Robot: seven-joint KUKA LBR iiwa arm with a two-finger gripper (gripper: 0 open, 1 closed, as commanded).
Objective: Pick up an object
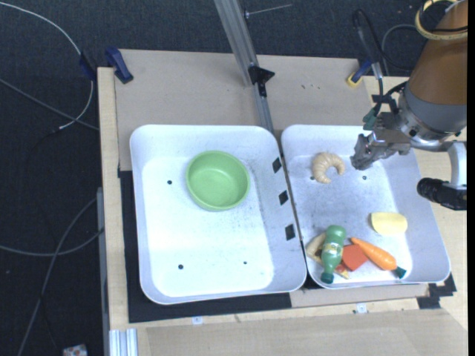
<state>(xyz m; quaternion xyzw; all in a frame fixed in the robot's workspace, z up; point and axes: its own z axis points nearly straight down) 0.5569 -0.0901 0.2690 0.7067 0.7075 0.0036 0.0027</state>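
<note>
The table [185, 87] carries two white bins side by side. The left bin [178, 265] has a green bowl [217, 179] toward its far half; the right bin [415, 199] holds all the small items. Over the right bin's far right corner hangs the arm [438, 73], and its tool [365, 156] sits low, just beside a tan croissant [327, 165] that lies on the bin floor in the far half.

The step in hand looks like the approach: the tool is near the croissant but has nothing visibly between its tips, and how far open it is cannot be told from this slant (the tips read as one dark mass). The next move would call for a small shift toward the croissant, centring over its curved body, then a descent and a close.

The other candidates lie well apart in the near half: a pale yellow piece [388, 223], an orange carrot [375, 254], a red piece [353, 258] and a green bottle-shaped toy [332, 248], clustered and touching one another.

No brand, label or readable writing appears anywhere.
</note>
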